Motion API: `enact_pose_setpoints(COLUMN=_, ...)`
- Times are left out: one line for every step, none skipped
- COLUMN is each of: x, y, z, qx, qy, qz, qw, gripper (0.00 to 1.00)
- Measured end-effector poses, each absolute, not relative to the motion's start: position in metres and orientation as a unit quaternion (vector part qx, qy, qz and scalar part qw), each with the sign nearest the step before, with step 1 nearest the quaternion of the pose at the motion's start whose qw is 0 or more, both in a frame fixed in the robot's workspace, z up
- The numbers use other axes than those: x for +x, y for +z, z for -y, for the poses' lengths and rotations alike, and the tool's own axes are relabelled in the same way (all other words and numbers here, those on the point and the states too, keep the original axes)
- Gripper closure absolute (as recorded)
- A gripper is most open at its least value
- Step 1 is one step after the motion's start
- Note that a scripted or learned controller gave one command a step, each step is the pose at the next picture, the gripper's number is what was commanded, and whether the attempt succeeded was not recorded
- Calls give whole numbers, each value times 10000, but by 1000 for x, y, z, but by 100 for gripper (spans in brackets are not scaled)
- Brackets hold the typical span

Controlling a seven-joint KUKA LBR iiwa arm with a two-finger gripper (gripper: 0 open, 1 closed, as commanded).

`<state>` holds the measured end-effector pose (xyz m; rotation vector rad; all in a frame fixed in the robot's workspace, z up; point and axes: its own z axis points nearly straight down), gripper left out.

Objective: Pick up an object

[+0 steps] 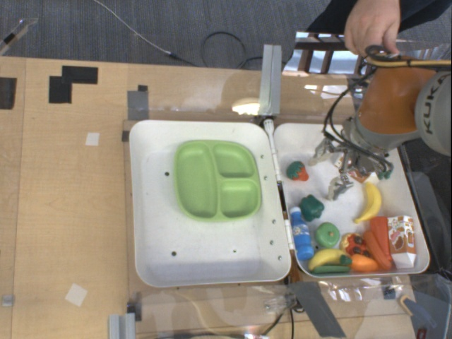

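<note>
Plate (pixel 215 179), green and divided, is set flat in the middle of the left bin (pixel 159 260), presumably as a drop target; nothing is seen lying on it; toys are all kept in the right bin (pixel 417 263), so a pick is expected there. A strawberry (pixel 297 170) is placed alone near the divider; a dark green piece (pixel 311 206), a blue bottle (pixel 301 234) and a green apple (pixel 327 233) are bunched below it; a small banana (pixel 325 258), an orange piece (pixel 363 263), a carrot (pixel 379 241) and a printed carton (pixel 402 237) are packed into the near corner, overlapped and hard to separate; a larger banana (pixel 370 202) is laid just beside the gripper (pixel 342 186). The gripper is held low over bare bin floor, between the strawberry and the larger banana; nothing is seen between its fingers; whether they are apart or together cannot be told, wrist and cabling being in the way. A person's hand (pixel 372 18) is seen at the top, cut off by the edge.
</note>
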<state>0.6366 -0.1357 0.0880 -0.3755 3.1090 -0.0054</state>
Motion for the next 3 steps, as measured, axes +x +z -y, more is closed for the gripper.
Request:
enact_pose_setpoints(x=592, y=82, z=202, qx=-769, qy=-30, qz=-9970, qw=-2, gripper=0)
enact_pose_setpoints(x=612, y=89, z=183, qx=-879, qy=-19, qz=-9961, qw=55, gripper=0)
enact_pose_setpoints(x=572, y=89, z=191, qx=-999, qy=-14, qz=-9950, qw=52, gripper=0)
